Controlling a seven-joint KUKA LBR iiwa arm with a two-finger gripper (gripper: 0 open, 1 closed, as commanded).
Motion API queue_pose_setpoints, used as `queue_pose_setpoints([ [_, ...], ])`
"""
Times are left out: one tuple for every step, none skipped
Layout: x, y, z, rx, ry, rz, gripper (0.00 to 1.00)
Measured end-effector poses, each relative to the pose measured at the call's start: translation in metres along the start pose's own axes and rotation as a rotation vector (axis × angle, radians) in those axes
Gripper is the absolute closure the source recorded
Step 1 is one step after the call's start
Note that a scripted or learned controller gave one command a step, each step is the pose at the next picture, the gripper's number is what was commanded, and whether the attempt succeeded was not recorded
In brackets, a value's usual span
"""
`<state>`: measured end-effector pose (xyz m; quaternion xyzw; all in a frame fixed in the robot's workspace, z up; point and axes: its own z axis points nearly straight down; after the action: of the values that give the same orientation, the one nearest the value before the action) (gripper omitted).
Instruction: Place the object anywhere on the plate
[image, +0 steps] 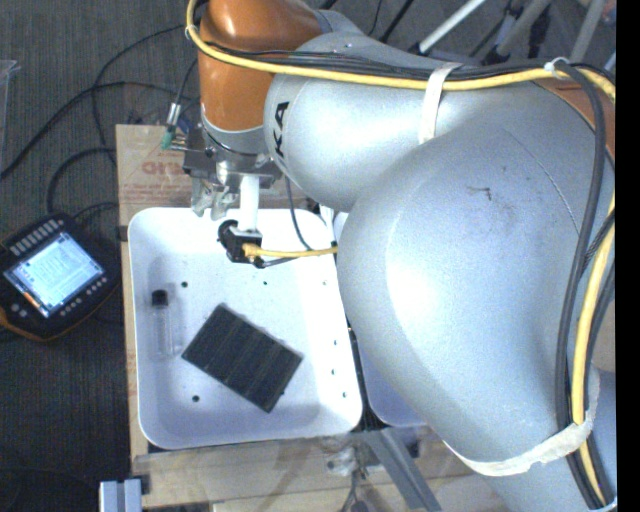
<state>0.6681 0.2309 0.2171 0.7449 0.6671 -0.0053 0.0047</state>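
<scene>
A dark ridged rectangular plate (242, 357) lies flat and turned at an angle in the near middle of the left white bin (145, 420). A small clear tube with a black cap (161, 320) lies to its left, close to the bin's left wall and apart from the plate. My gripper (225, 205) hangs over the bin's far edge, well behind both the tube and the plate. Nothing shows in its grasp.
The big grey arm covers the right bin and most of the view's right side. A hand-held control pendant (55, 275) lies on the floor left of the bench. A brown board (150, 165) sticks out behind the left bin.
</scene>
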Motion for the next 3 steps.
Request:
queue_pose_setpoints([
  [-0.033, -0.058, 0.062, 0.002, 0.014, -0.398, 1.0],
  [-0.022, -0.077, -0.012, -0.007, 0.015, -0.95, 1.0],
  [-0.021, -0.152, 0.043, 0.001, 0.014, -0.568, 1.0],
])
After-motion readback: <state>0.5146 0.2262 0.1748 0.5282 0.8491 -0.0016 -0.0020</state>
